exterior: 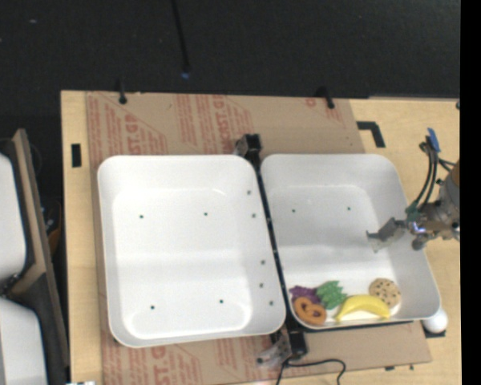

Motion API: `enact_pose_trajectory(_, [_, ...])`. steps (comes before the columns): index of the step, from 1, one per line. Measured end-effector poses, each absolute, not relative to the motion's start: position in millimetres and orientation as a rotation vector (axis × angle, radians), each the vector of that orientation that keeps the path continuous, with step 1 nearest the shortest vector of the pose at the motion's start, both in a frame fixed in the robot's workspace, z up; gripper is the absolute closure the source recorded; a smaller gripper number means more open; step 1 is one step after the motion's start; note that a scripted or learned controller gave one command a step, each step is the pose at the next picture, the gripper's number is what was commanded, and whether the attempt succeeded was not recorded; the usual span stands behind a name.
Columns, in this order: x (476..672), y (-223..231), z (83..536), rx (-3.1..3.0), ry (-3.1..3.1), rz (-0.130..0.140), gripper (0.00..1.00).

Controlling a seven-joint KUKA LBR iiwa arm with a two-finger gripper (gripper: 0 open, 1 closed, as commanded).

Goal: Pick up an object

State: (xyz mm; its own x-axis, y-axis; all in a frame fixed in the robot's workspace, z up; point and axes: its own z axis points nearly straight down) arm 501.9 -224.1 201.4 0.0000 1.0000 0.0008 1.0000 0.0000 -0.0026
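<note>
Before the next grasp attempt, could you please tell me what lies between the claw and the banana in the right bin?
In the camera view, only bare white bin floor separates the claw from the banana.

fixed overhead camera looks down slantwise on both bins [184, 247].

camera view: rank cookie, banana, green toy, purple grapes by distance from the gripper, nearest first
From the gripper, by the right bin's right wall:
1. Cookie, near-right corner, almost straight below the gripper.
2. Banana, left of the cookie along the near wall.
3. Green toy, further left.
4. Purple grapes, leftmost, by the divider between the bins.
</note>
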Motion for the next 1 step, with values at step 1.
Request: enact_pose_trajectory(1, [507.8, -220.2, 142.3, -2.219, -2.219, 0.003, 0.0])
